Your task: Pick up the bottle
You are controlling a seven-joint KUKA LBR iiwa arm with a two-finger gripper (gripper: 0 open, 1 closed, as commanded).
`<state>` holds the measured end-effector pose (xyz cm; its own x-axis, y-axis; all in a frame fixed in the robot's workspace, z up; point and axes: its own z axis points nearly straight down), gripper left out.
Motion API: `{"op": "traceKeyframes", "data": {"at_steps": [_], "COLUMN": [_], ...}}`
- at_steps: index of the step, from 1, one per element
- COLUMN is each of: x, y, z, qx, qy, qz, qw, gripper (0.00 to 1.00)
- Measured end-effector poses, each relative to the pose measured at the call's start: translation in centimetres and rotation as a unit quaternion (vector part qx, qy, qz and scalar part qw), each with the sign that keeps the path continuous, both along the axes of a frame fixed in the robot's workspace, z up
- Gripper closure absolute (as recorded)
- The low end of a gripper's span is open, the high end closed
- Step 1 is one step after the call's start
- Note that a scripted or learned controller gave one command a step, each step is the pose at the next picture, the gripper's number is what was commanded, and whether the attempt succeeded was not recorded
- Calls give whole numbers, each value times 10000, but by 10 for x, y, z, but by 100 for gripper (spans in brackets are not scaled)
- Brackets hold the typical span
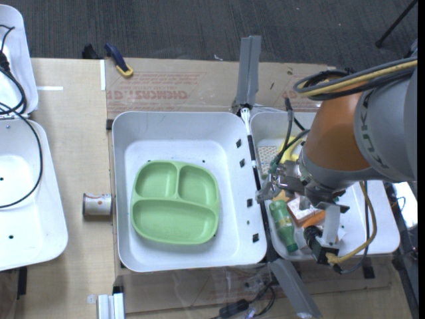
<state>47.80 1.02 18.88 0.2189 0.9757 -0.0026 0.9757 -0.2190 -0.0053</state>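
Note:
A green bottle (pixel 282 223) lies in the right bin (pixel 378 241), close to that bin's left wall, its length running toward the front. The grey arm with its orange band reaches in from the right and hangs over the right bin. My gripper (pixel 307 207) sits low under the wrist, just right of the bottle and above a cluster of small items. The wrist and its cables hide most of what is under the gripper. Nothing shows the bottle being held.
A white and orange packet (pixel 310 216) and a yellow item (pixel 289 154) lie beside the bottle. The left bin (pixel 126 178) holds a green divided plate (pixel 176 203). A small metal cylinder (pixel 97 205) lies on the bench left of the bins.

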Motion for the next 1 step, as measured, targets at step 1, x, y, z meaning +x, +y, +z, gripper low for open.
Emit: {"op": "traceKeyframes", "data": {"at_steps": [1], "x": [0], "y": [-88], "z": [0], "qx": [2], "qy": [1], "qz": [353], "qw": [9994], "gripper": [0]}}
